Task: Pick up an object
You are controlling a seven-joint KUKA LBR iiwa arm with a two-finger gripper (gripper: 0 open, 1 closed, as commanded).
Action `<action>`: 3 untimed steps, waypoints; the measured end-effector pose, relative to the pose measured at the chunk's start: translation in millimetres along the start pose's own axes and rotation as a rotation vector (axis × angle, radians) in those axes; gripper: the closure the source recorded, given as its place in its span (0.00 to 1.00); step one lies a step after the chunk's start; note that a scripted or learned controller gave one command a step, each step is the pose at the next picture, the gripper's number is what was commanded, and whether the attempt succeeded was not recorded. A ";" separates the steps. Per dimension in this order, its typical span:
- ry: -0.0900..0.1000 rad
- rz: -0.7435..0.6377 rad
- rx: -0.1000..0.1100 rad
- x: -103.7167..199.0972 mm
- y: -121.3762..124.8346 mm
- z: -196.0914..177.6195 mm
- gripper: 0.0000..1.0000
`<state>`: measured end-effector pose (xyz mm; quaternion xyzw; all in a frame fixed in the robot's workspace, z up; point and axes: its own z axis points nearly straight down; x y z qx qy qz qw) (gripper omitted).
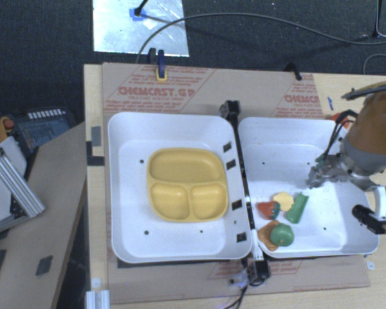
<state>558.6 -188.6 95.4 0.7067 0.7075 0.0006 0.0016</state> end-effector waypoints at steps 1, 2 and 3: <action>-0.001 -0.002 -0.003 -4.2 7.7 -61.1 1.00; 0.001 -0.003 0.001 -1.9 14.7 -104.4 1.00; 0.000 -0.004 -0.001 -2.2 15.9 -146.4 1.00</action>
